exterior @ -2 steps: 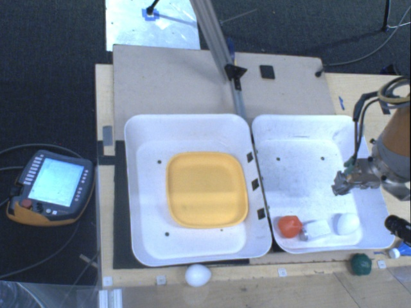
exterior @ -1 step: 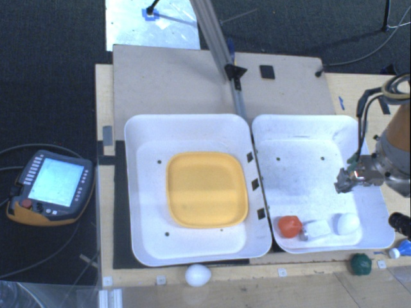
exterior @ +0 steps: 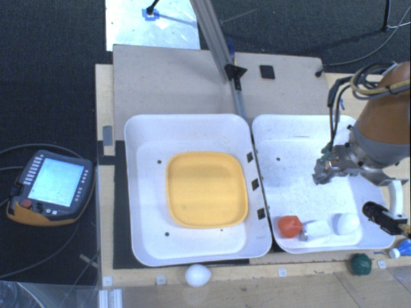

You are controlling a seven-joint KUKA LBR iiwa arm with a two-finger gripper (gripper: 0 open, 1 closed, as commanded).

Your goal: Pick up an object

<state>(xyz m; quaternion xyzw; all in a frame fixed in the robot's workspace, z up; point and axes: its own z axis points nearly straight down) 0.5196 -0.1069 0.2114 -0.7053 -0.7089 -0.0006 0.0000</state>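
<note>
Two white bins on the desk, side by side. Gripper sits over the right bin, mid-right area, above bare bin floor; can't tell how far it's open from this angle, nothing visibly between it. Arm comes in from the right, orange band above the wrist.

Objects in right bin line up along the near edge: red block at left, white cylinder just beside it with long axis running roughly left-right, white ball to its right. All well apart from the gripper, toward the near wall.

Left bin holds a yellow square plate, lying flat, centred.

Outside the bins: white egg-shaped object on the desk's near edge, dark green object near the right bin's front corner. Teach pendant on the floor at left, screen lit; text too small to read.
</note>
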